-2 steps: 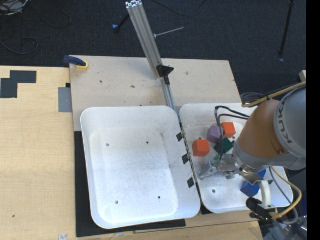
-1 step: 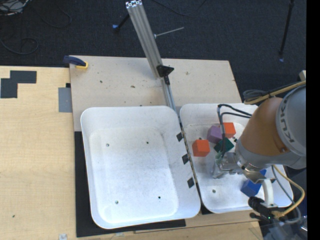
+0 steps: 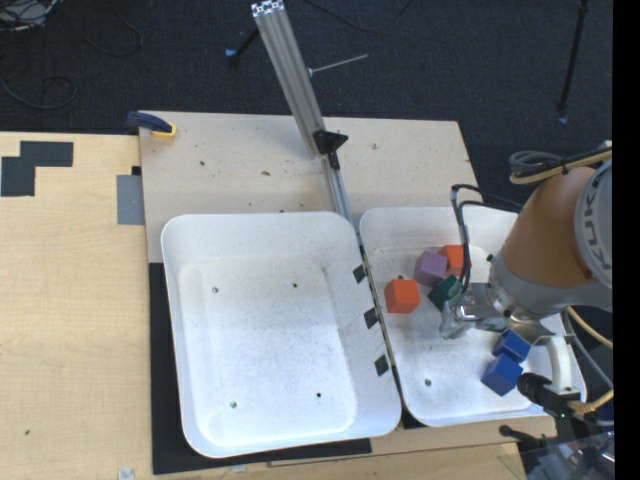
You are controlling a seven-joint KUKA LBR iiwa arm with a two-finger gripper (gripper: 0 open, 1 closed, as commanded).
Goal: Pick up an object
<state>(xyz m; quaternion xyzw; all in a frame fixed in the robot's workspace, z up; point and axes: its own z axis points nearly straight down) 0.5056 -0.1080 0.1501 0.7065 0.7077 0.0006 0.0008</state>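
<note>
Objects for the pick sit in the right bin (image 3: 430,408), clustered toward its middle and its right edge. Orange cube (image 3: 402,295) lies near the bin's left wall, roughly mid-length, apart from the rest. Purple block (image 3: 432,265) sits just beyond it toward the far edge, w/ a second orange block (image 3: 455,258) touching or right beside its right side. Dark green piece (image 3: 445,290) lies just below the purple block, right at the gripper. Two blue blocks are near the right edge: one (image 3: 513,346) partly under the arm, the other (image 3: 502,374) just beside it, closer to the near edge; they look to be touching, can't say for sure.

Arm (image 3: 555,238) comes in over the bin's right edge, orange band facing the camera, wrist tilted down into the bin. Gripper (image 3: 457,318) is low over the bin floor approx mid-bin, next to the green piece. Claw state: can't tell from this view; metal parts blur together, and nothing is clearly seen gripped.

Left bin (image 3: 200,238) adjoins the right one, black clips (image 3: 368,317) along the shared wall. Aluminium rail (image 3: 295,78) slants up from the far edge of the bench (image 3: 240,163).
</note>
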